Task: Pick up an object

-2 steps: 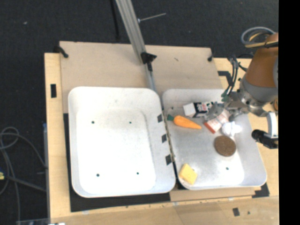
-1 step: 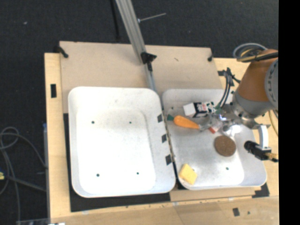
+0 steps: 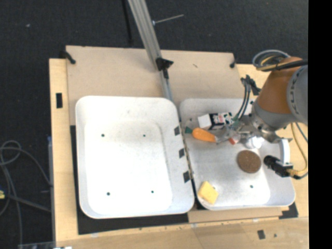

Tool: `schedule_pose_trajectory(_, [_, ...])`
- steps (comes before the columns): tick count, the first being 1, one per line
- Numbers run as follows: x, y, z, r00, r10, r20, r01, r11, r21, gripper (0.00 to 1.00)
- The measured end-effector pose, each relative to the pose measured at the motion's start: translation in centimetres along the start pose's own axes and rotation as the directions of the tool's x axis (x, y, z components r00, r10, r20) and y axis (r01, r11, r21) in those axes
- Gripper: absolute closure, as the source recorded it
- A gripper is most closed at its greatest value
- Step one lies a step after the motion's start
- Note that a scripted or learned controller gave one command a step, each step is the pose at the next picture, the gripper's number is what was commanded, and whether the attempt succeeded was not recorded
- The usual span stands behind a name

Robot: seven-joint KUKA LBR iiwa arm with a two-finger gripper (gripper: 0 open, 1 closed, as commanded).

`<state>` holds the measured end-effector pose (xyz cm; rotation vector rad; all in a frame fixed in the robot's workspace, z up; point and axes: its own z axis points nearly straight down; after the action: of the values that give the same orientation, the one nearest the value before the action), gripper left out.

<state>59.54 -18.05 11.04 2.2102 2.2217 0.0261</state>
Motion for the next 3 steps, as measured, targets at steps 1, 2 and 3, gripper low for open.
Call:
schedule_pose_trajectory(1, [-0.2, 0.0, -1.2, 1.000, 0.005, 0.002, -0.005, 1.000, -0.002, 1.00])
schedule_pose_trajectory(2, [-0.8, 0.1, -5.6, 1.000, 0.003, 0.009, -0.003, 1.000, 0.012, 1.00])
schedule_pose_trajectory(3, [-0.7, 0.7, -12.1, 1.000, 0.001, 0.009, -0.001, 1.000, 0.008, 1.00])
